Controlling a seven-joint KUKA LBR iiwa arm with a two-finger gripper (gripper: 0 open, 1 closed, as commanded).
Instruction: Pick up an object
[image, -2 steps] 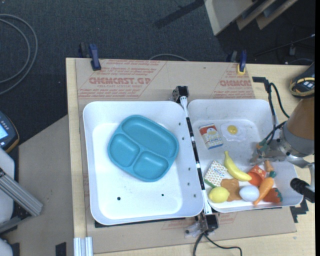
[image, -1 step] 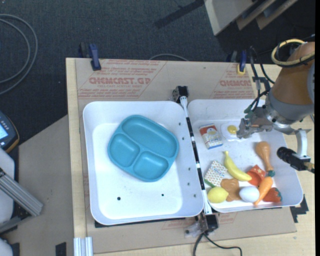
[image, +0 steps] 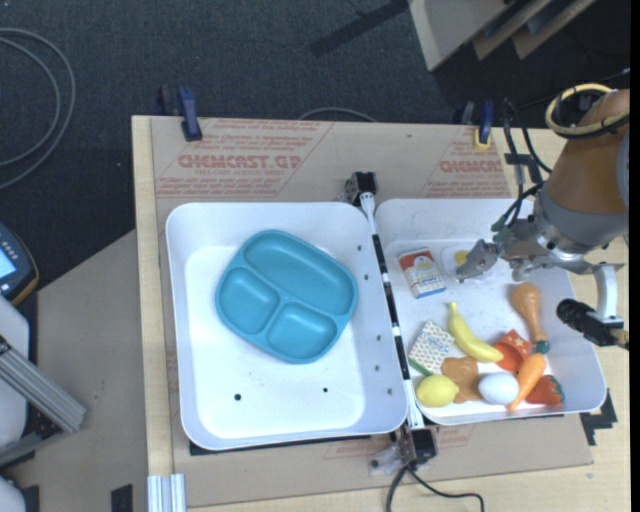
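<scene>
We had the gripper (image: 478, 260) hovering low in the right bin (image: 590, 385) near the little carton (image: 421, 273). Honestly couldn't tell its state, and nothing looked picked yet.

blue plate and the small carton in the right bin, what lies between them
In the camera view, between the blue plate and the carton lie bare white floor of the left bin and the two bins' adjoining rims with a dark strip along the seam.
</scene>
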